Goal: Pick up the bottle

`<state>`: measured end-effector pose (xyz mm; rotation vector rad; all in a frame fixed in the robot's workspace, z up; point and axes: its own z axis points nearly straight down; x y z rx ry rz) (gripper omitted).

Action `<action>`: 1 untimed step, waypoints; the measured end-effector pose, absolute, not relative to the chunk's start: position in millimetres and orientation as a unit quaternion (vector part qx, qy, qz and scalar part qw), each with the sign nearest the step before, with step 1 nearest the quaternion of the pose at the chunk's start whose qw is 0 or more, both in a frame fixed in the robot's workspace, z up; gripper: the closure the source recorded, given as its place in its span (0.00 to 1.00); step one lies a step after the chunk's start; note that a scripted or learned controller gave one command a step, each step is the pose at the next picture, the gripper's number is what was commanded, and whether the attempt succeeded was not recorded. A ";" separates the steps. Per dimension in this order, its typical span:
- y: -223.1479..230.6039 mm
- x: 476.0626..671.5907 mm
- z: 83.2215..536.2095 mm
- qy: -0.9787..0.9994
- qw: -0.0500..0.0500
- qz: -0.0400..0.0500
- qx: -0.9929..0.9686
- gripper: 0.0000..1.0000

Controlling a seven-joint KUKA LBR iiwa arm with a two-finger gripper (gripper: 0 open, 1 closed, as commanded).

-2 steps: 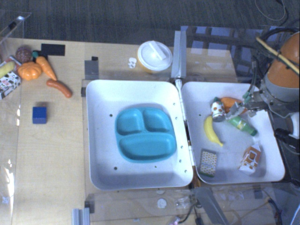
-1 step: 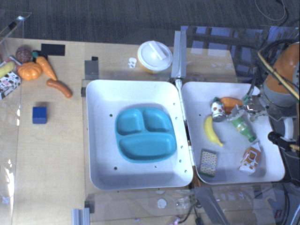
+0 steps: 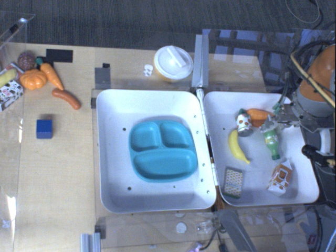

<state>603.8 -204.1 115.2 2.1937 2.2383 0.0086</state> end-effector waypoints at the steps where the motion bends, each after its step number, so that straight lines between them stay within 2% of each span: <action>1: -175.1 670.8 201.4 0.723 0.004 0.002 0.690 1.00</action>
